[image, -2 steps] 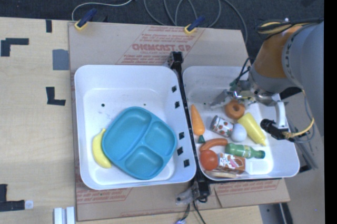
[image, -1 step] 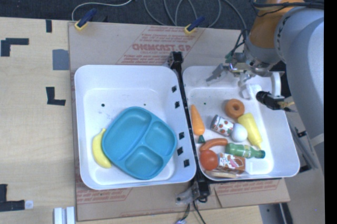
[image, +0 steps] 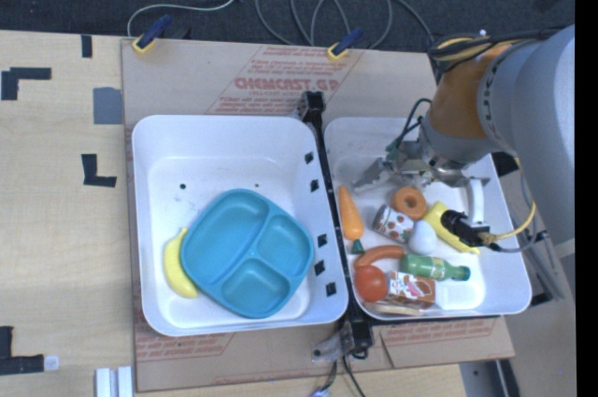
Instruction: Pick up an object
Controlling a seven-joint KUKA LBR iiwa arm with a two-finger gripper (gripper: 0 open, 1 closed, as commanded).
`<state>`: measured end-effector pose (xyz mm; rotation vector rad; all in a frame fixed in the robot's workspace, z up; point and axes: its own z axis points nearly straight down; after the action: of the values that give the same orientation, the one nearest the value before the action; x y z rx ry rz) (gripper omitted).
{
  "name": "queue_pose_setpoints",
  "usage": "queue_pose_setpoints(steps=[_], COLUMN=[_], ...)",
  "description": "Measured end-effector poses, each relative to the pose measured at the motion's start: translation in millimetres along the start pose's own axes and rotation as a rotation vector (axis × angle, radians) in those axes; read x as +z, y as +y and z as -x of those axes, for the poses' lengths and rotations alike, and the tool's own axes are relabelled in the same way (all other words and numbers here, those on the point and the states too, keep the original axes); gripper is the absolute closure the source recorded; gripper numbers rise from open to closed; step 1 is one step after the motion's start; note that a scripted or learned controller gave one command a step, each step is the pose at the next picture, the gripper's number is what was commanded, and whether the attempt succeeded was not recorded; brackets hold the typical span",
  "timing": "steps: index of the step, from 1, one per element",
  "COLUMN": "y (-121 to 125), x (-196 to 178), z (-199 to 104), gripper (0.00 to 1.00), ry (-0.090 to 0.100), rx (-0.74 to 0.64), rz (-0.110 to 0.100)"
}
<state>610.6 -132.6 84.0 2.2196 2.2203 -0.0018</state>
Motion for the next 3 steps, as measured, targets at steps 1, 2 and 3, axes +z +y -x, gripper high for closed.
queue_pose_setpoints(steps=[1,2,3], y=[-57.9,-57.1,-57.2], x=[-3.1,-12.5,-12.5], z=[2.7,3.9,3.9], gripper=[0.0,1.0,0.0], ry=[0.0,-0.002,-0.002], rx=[-0.001,0.001,0.0], rz=[0.006,0.004,0.004])
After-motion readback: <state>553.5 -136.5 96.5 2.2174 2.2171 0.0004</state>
